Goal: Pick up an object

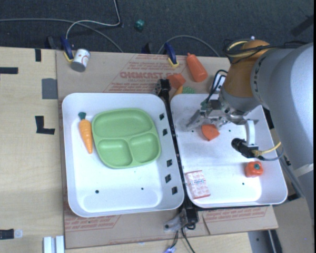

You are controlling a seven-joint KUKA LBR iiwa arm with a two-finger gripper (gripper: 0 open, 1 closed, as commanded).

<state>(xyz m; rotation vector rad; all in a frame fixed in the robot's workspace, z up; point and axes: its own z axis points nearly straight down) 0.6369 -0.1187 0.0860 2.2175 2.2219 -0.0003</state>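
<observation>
The small orange block (210,133) lies in the right bin (221,194), just below and a little toward the front of the gripper (211,115), almost touching it, and I cannot tell how the jaws stand from here.

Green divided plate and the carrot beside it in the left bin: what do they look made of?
The green divided plate looks like moulded plastic, matte to satin: one even colour, rounded compartment walls, soft sheen. The carrot seems a toy, probably plastic or rubber: flat uniform orange, a small green top, smooth skin. Which of the two I cannot tell. The left bin looks like glossy white plastic.
</observation>
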